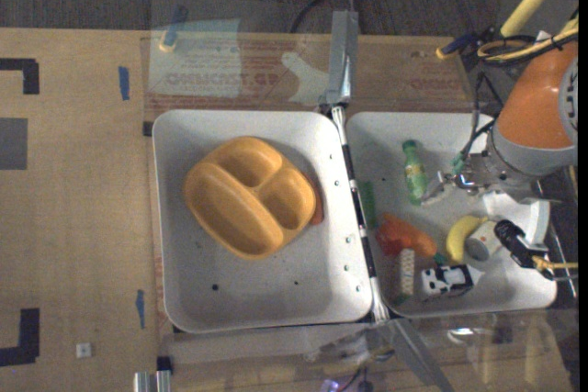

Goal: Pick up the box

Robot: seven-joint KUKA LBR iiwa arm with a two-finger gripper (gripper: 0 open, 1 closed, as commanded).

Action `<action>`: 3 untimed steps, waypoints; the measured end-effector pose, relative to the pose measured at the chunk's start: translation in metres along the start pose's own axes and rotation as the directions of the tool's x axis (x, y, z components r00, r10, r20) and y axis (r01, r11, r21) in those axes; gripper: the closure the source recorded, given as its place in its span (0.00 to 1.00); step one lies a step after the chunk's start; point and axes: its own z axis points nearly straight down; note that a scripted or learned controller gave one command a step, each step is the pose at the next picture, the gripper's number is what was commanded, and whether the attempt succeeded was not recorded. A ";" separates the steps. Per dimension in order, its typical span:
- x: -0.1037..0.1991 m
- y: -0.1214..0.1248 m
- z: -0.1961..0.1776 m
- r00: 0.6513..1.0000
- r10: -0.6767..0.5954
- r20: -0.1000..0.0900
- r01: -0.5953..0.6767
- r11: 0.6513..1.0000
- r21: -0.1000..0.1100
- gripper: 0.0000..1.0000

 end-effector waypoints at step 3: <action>-0.067 0.050 -0.148 0.996 0.089 0.002 -0.089 0.996 -0.002 0.00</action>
